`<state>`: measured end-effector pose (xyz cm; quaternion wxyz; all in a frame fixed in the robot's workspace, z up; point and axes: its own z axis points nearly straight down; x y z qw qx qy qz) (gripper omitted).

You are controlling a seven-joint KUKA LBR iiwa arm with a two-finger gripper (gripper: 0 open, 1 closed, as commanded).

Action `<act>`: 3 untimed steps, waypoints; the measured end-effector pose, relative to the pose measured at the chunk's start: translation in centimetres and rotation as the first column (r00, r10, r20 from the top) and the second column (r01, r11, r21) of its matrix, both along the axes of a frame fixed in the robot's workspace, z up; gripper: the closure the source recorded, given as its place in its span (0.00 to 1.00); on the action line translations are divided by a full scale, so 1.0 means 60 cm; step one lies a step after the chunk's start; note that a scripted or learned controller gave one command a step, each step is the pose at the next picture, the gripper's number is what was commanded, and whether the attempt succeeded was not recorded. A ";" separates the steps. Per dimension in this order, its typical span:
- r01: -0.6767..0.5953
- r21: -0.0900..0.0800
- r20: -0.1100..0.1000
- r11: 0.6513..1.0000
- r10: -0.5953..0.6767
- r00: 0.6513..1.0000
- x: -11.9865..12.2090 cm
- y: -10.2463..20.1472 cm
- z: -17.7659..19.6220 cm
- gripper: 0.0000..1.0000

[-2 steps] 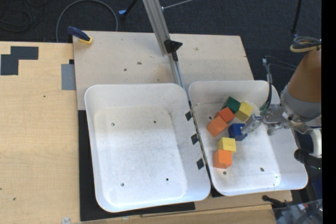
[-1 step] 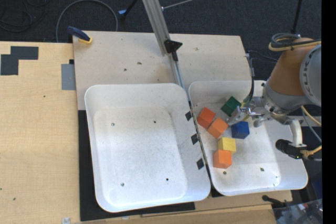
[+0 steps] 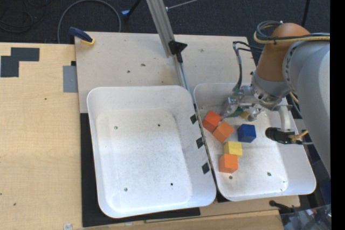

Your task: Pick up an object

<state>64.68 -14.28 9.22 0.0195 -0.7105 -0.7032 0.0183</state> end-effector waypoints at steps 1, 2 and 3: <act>-0.005 -0.002 0.049 1.000 0.005 0.999 -0.078 -0.042 -0.002 0.00; -0.002 -0.001 -0.016 1.000 0.002 1.000 0.016 -0.044 -0.003 0.00; -0.005 -0.002 0.049 1.000 0.006 0.999 -0.098 -0.070 -0.002 0.00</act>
